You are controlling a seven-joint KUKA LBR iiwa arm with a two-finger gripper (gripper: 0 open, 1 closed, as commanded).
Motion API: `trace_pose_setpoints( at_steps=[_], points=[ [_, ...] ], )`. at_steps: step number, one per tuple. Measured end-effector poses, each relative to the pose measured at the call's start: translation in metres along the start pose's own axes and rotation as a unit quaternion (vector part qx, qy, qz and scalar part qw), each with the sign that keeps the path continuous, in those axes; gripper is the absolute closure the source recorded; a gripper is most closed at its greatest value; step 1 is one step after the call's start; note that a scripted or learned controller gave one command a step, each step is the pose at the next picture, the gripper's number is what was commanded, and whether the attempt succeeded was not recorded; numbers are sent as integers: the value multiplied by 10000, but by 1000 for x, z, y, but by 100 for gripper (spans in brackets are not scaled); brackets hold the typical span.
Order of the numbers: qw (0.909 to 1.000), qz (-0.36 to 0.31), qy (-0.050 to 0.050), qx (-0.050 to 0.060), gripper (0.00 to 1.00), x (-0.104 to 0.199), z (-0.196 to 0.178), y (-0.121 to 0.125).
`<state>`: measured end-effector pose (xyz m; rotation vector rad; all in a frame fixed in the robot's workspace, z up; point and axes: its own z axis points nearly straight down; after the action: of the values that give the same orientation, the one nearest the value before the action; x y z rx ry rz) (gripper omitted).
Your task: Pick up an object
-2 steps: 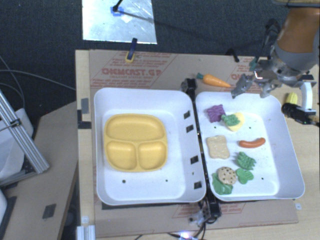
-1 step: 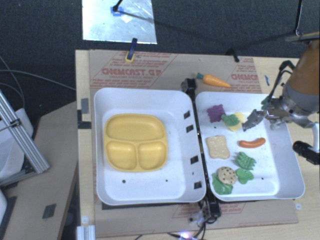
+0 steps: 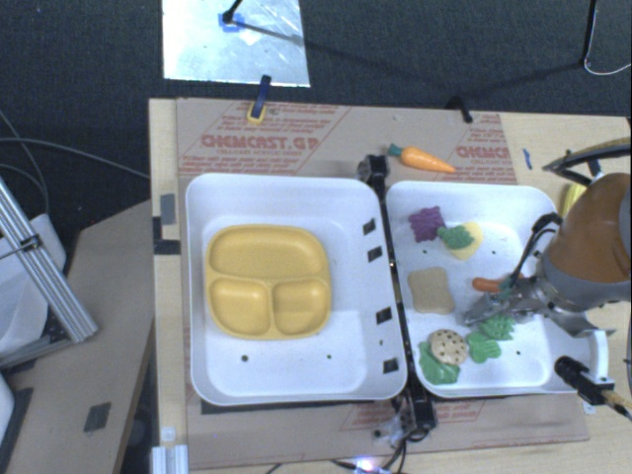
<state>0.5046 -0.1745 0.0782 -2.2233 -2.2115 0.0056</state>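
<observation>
Where cardboard (image 3: 296, 138) reads CHEMCAST, tool (image 3: 484, 311) low

Green leafy toy (image 3: 497, 327), flat, right bin (image 3: 533, 378)

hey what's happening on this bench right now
A grey robot arm reaches in from the right into the right bin, which holds toy food. Its gripper is low among the pieces, between a small red-orange piece and a green leafy piece; nothing looks lifted yet. A purple piece, a tan slice and a cookie lie nearby. The left bin holds a yellow divided plate, and a toy carrot lies outside the bins.
</observation>
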Motion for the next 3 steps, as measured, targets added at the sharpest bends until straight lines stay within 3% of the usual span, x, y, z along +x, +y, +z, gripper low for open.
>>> trace_pose_setpoints(
  at_steps=[1, 2, 3],
  points=[
    [10000, -28, -8, -51, 100, 2, -17, 5],
    [10000, -57, -1, -35, 100, 52, -6, 8],
    [9999, -97, 13, -78, 100, 160, -112, -8]
  ],
)
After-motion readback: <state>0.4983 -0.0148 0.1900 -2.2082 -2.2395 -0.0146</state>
